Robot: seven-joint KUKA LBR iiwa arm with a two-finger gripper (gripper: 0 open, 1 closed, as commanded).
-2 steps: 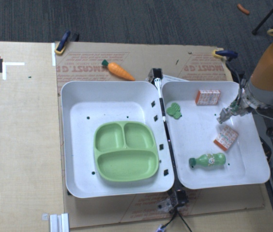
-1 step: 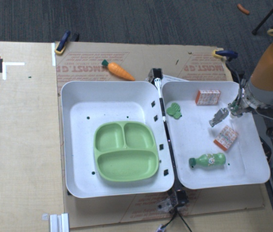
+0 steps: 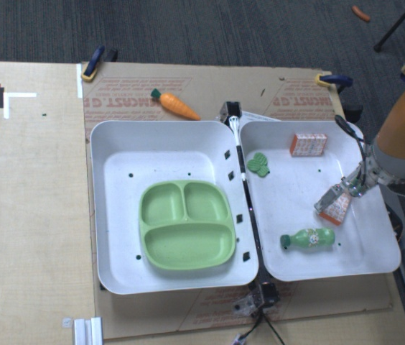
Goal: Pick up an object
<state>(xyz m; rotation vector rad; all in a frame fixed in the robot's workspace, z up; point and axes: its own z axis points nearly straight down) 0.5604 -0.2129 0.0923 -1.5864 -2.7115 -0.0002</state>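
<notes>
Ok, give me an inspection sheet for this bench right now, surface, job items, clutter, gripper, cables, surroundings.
Surface: cardboard sheet under two white bins, left bin and right bin, side by side.
Job's things: right bin holds a green bottle lying down, a patterned box, a small green piece, and a small carton under the gripper.
Clutter: green divided plate in the left bin; toy carrot on the cardboard behind it.
Gripper: gripper low in the right bin, at the small carton; grasp not confirmed.
Cables: black cable at the front edge.
Surroundings: dark carpet; blue clamps on the cardboard's back corners.
</notes>
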